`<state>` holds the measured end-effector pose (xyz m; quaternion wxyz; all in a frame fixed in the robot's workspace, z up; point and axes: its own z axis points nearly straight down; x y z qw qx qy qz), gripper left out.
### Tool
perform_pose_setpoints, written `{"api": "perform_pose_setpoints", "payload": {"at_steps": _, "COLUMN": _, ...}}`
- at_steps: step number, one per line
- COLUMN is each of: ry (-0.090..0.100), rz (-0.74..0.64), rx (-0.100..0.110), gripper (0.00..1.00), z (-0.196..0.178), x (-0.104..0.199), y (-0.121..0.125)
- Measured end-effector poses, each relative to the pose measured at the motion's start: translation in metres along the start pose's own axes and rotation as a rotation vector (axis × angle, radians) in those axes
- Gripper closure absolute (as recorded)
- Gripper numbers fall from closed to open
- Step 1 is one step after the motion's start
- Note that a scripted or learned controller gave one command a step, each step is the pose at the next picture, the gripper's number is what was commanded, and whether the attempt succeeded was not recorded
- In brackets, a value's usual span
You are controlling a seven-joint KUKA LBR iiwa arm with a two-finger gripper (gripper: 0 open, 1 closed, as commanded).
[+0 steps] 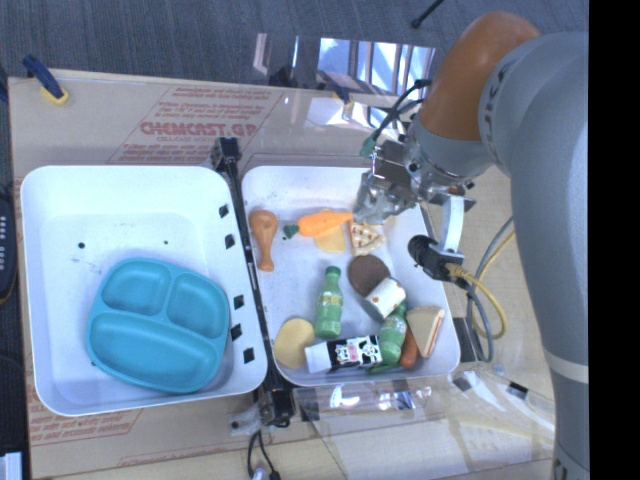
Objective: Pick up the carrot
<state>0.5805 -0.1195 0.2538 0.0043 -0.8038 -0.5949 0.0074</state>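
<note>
The carrot [326,223] lies in the upper middle of the right bin [300,183], orange, with its green top [291,231] pointing left. My gripper [374,206] hangs just to the right of the carrot's thick end, over a pizza slice [365,236]. The gripper looks close to the carrot, but I cannot make out any contact. The arm's grey wrist and orange band [480,63] rise above it at the upper right.
The right bin also holds a chicken drumstick [264,236], a brown mushroom-like piece [367,271], a green bottle [330,303], a milk carton [345,353], a round biscuit [293,340] and a sandwich wedge [428,328]. A blue divided plate [160,323] lies in the left bin [60,198].
</note>
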Motion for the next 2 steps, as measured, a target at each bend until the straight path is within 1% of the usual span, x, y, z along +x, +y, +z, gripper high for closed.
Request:
{"api": "perform_pose_setpoints", "payload": {"at_steps": 1, "ry": 0.002, "rz": -0.080, "rx": 0.000, "gripper": 1.00, "z": 0.161, "x": 0.020, "y": -0.005}}
{"api": "perform_pose_setpoints", "payload": {"at_steps": 2, "ry": 0.004, "rz": 0.141, "rx": -0.007, "gripper": 1.00, "z": 0.063, "x": 0.080, "y": -0.043}}
